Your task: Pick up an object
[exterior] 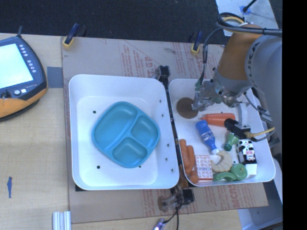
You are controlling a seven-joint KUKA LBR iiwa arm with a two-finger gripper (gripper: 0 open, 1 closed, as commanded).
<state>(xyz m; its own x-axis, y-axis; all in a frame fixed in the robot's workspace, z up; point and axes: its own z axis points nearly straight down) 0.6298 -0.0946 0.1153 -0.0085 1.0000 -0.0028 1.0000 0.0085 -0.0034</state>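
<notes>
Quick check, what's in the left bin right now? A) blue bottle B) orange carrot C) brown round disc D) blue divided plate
D: the blue divided plate lies alone in the left bin; the carrot, the blue bottle and the brown disc are all in the right bin.

divided plate (126,134) in left bin (76,128), clutter in right bin (266,171)

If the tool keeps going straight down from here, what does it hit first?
Most likely the brown round disc in the right bin; the tool hangs at its edge, though depth is unclear.
</notes>
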